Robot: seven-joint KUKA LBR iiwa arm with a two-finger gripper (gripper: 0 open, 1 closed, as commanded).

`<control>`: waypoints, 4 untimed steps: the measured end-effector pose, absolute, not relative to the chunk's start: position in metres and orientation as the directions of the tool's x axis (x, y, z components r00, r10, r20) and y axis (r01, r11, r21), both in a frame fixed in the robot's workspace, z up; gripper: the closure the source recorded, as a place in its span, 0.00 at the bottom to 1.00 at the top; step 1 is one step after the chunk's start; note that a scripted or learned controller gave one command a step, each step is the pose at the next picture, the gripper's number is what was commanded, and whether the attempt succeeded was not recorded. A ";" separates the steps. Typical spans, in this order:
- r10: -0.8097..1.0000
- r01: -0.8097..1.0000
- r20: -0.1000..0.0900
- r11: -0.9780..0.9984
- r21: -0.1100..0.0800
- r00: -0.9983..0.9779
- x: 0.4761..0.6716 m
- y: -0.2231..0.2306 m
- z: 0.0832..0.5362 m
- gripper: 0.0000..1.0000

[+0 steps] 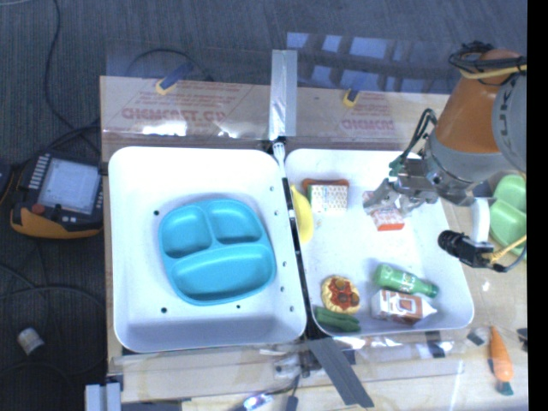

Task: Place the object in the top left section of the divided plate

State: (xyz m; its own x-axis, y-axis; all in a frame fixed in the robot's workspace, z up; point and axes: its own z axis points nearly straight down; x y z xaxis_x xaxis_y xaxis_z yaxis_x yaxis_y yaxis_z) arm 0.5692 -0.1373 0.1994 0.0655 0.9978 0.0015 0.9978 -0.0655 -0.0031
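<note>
A blue divided plate [218,248] lies in the left white bin [137,187], with two small sections at its far side and one large section at the near side. My gripper [390,202] hangs over the upper middle of the right bin [445,272], reaching in from the right. Directly below it a small red and white object [390,222] lies on the bin floor. Whether the gripper touches this object is not visible. Nothing lies on the plate.
The right bin also holds a patterned cracker box [328,197], a yellow item [300,211] against the divider, a small pizza [340,293], a green pod [336,319], a green bottle [406,281] and a small carton [401,306]. Green blocks [509,208] sit outside on the right.
</note>
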 end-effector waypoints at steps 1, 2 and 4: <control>0.959 0.959 0.001 0.285 0.000 -0.285 0.521 -0.146 0.093 1.00; 0.955 0.955 -0.009 0.297 0.012 -0.297 0.523 -0.125 0.090 1.00; 0.941 0.941 0.000 0.338 -0.002 -0.338 0.486 -0.198 0.262 1.00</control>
